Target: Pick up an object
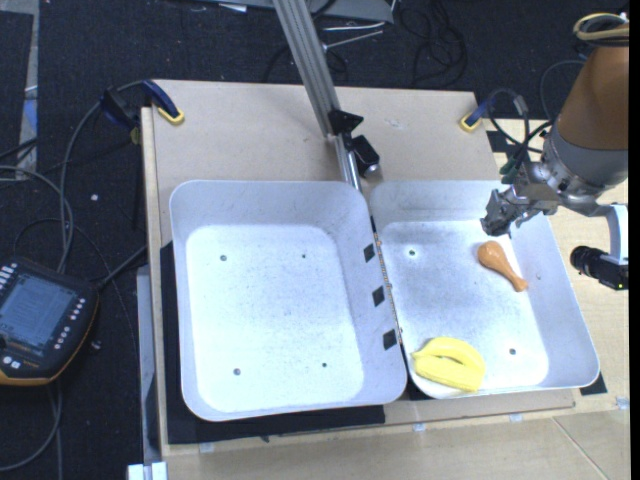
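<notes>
An orange drumstick-shaped object lies in the right bin, near its far right side. A yellow banana-like object rests at that bin's front edge, partly on a white disc. My gripper hangs just above and behind the orange object's rounded end, dark and small against the bin wall. Nothing shows between its tips.
The left bin lies beside the right one, sharing a middle ridge with black clips. A slanted metal pole rises behind the bins. Clamps hold the bench's far corners. A pendant lies on the floor to the left.
</notes>
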Robot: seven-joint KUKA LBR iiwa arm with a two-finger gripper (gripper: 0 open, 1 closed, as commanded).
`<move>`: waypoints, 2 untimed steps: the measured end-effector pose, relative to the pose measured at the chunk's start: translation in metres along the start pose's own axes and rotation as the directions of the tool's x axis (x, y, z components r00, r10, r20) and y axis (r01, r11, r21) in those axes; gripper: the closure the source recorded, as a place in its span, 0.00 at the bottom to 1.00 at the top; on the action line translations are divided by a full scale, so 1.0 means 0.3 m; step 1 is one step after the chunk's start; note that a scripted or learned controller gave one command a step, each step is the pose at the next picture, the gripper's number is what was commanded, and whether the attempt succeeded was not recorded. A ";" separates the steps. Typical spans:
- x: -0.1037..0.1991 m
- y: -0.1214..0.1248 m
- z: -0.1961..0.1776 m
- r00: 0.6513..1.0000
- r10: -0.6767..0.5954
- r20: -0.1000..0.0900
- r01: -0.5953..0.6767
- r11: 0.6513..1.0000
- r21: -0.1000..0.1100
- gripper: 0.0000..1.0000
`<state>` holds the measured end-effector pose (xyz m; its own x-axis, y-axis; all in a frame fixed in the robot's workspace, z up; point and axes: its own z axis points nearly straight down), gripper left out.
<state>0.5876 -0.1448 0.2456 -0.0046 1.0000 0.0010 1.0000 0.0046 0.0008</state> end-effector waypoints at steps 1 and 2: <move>0.189 -0.053 0.020 1.000 0.000 0.000 0.000 1.000 0.001 1.00; 0.372 -0.071 0.057 1.000 0.000 0.000 0.000 1.000 0.001 1.00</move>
<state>0.5657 -0.0332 0.2285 -0.0047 1.0000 0.0011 1.0000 0.0047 -0.0006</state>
